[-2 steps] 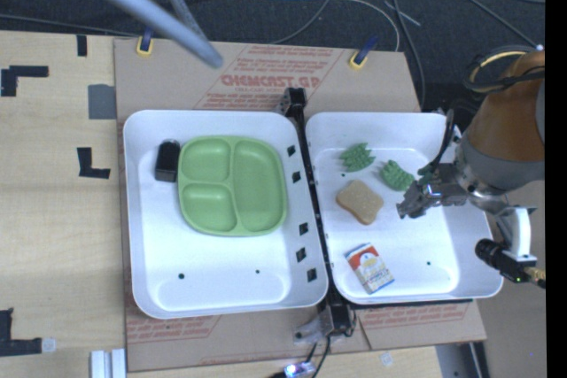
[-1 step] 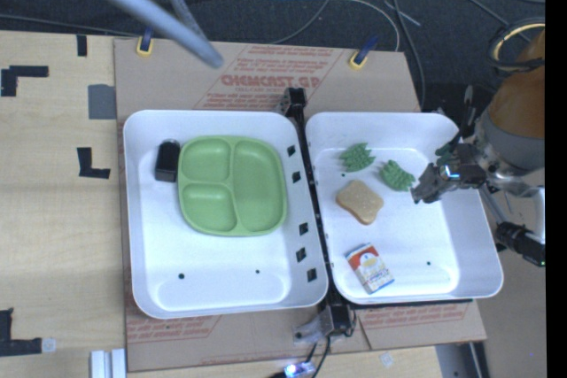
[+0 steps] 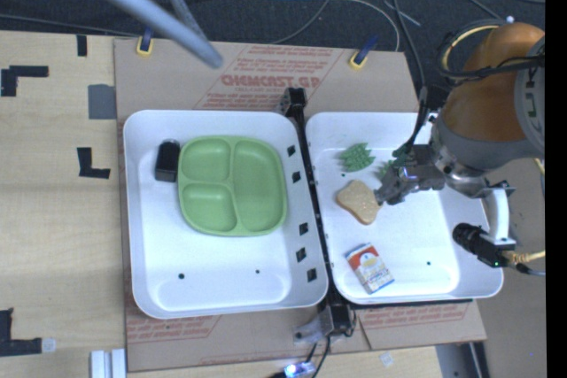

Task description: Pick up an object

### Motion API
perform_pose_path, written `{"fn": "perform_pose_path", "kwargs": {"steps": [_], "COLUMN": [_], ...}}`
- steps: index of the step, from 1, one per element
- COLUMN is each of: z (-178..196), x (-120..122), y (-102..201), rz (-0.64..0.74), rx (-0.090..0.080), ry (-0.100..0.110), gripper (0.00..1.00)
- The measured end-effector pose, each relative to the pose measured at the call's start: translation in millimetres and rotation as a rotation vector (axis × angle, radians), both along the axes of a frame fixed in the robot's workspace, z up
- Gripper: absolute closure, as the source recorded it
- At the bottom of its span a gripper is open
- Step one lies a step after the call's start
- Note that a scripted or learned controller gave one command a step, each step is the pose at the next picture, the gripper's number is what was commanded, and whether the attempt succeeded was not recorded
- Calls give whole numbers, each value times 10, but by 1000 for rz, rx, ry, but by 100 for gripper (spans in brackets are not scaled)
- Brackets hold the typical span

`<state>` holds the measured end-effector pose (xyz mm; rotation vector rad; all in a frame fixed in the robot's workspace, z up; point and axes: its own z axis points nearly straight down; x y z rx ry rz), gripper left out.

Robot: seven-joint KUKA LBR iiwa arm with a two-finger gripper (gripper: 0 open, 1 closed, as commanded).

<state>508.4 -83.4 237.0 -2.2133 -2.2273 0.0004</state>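
Claw [image 3: 387,192] hovering beside bread [image 3: 358,202] mid right bin [image 3: 443,279], jaw state unclear; bread looking light, soft, crumbly — best gripped across narrow sides.

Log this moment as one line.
arm: over right bin | pincer: beside bread slice | green sprig, small carton: loose | left bin: green tray, black block

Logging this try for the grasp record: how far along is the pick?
Done: the gripper is down in the right bin, beside the tan bread-like piece. In hand: nothing visibly held; the piece lies on the bin floor. Left: grasp and lift an object. The green leafy item and small carton also lie untouched there.
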Motion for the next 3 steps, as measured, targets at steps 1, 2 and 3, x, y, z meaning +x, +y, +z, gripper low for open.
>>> {"fn": "perform_pose_path", "kwargs": {"steps": [1,2,3], "z": [-7,-83,-24], "x": [83,18,64], "y": [632,1139,1618], "rz": [2,0,1], "rx": [1,0,0], "ry": [0,1,0], "gripper": [100,100,100]}}
